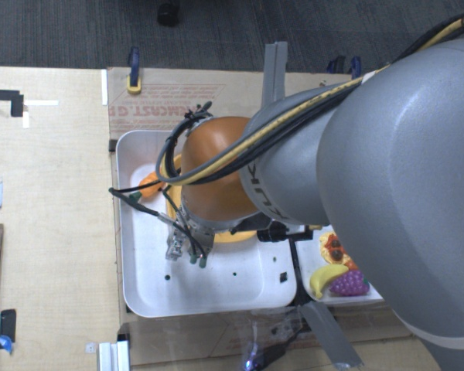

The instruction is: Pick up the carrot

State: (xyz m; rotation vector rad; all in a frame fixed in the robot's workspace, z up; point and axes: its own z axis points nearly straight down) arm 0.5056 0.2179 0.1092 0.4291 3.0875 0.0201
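Note:
The carrot (148, 184) lies in the left bin (139, 284) near its left wall; it is orange with a green tip, and the arm's cables and orange wrist band hide part of it. My gripper (185, 252) hangs over the bin's middle, below and to the right of the carrot and apart from it. Its fingers (173, 247) point toward the bin floor and stand open, with bare white floor showing between them.
A yellow object (233, 236) peeks out under the wrist at the left bin's right side. The right bin (371, 294) holds a banana (323, 278), purple grapes (348, 284) and a red-orange fruit (332, 247). The big grey arm covers most of the right.

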